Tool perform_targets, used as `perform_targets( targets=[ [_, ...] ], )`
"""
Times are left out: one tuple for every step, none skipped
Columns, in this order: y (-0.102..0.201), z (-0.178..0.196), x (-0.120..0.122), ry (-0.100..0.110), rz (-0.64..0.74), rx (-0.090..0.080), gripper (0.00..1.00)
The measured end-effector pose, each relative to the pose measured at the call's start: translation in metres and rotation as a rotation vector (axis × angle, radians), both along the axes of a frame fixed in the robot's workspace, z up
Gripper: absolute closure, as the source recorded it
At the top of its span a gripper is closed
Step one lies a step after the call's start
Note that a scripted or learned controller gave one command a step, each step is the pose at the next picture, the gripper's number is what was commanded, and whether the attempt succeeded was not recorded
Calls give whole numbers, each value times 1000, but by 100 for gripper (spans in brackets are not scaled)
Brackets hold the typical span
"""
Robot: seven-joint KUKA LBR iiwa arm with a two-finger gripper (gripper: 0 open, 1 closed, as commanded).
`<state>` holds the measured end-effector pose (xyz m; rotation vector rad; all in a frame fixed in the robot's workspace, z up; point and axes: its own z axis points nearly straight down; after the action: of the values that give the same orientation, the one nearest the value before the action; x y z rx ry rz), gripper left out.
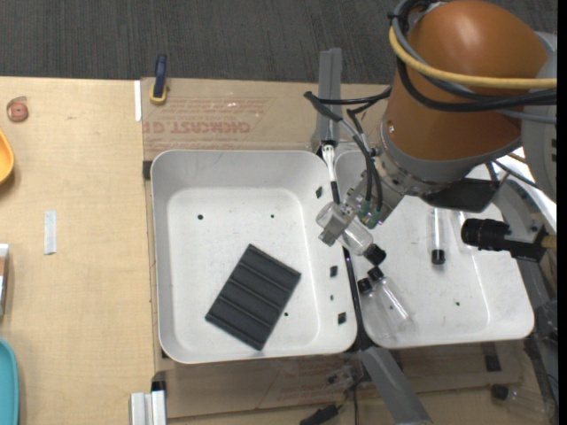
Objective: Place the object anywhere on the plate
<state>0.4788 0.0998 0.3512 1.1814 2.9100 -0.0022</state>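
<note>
Gripper (pixel 347 222) hovers over wall between bins, at left bin (pixel 177 237) right edge; open or closed, cannot tell. Dark ribbed plate (pixel 254 296) lies flat and skewed in left bin, well apart from gripper. Clear tubes with black caps: one tube (pixel 437 235) mid right bin (pixel 496 317), another tube (pixel 387 297) near divider. Whether anything is carried: unclear. Risk: empty grasp, or round tube rolling off ribbed plate on release. Red print on cardboard (pixel 213 118) behind bins sits upside down, illegible.

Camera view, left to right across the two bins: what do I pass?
Dark grey ribbed rectangular plate → gripper → clear plastic tube with black cap, lying straight up the picture.
</note>
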Motion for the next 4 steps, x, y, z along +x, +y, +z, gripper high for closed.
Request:
perform_targets(
  targets=[
    [38, 31, 50, -1, 528, 1, 100],
    [70, -35, 0, 2, 701, 1, 100],
    [38, -63, 30, 2, 941, 2, 100],
    [-25, -41, 49, -2, 1075, 1, 100]
  ],
)
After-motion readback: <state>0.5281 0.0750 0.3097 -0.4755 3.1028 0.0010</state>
